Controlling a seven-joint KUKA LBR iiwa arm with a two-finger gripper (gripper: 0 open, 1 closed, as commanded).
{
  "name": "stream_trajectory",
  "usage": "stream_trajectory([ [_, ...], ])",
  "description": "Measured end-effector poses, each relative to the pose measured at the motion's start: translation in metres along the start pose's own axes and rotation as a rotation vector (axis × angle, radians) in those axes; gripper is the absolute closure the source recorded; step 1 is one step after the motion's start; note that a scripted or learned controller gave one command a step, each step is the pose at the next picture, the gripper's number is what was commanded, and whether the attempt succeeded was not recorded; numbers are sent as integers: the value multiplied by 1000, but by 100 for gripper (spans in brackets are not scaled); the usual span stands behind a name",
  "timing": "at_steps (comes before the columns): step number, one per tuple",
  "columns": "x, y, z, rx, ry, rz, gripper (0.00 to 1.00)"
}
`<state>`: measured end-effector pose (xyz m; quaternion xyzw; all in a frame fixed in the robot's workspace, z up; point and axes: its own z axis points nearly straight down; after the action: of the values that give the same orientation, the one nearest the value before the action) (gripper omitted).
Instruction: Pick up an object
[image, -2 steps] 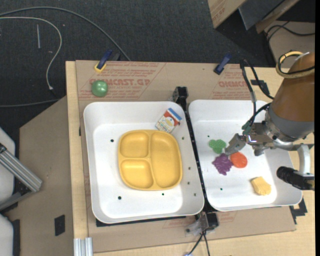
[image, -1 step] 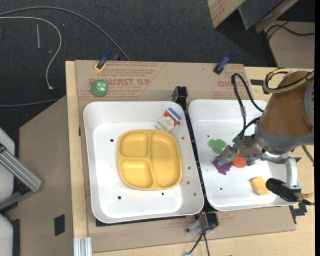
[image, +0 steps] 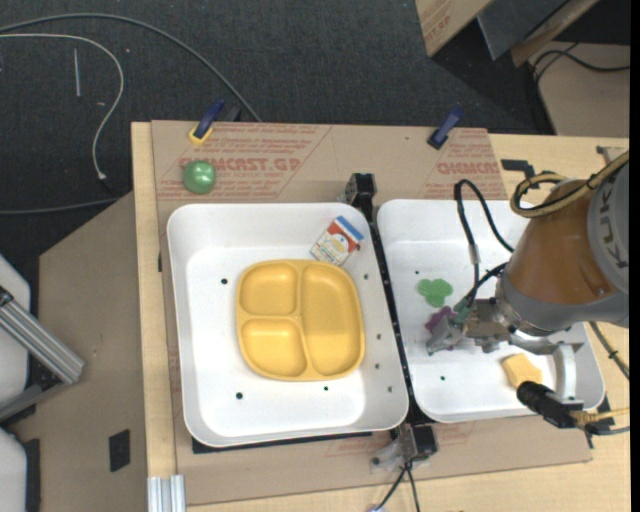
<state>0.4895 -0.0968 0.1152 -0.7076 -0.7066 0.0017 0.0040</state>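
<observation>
Orange band (image: 560, 255) on the arm's wrist sits highest, hence closest to the lens, w/ the gripper (image: 447, 333) below it pointing left into the right bin (image: 440, 400).

Gripper tips are low, right at a small purple item (image: 439, 322). Can't tell if fingers are apart or closed; too dark and small there, and can't confirm anything is held. Purple item lies just below a green piece (image: 434, 292), the two near each other but seemingly not touching. Yellow block (image: 521, 370) lies further right in the same bin, partly under the wrist, w/ a black part of the arm just beside it.

Left bin (image: 190, 330) holds a yellow tray (image: 300, 318) w/ 3 compartments and a small carton (image: 336, 243) leaning at its upper right edge. Green ball (image: 199, 177) is outside the bins, on the cardboard (image: 300, 155).

Likely step: closing on the purple item. To do it well, imo: centre the tips over it so both sides get contact, approach low enough to straddle it vs. pushing it along the floor, close firmly, then lift straight up. Keep clear of the green piece so it isn't dragged along. Item looks small and irregular, so prob. easy to pinch off-centre and drop. Cable (image: 478, 225) near the wrist needs slack on the lift.
</observation>
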Motion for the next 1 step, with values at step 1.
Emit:
stream_trajectory([
  [1,0,2,-14,-8,-1,-1,100],
])
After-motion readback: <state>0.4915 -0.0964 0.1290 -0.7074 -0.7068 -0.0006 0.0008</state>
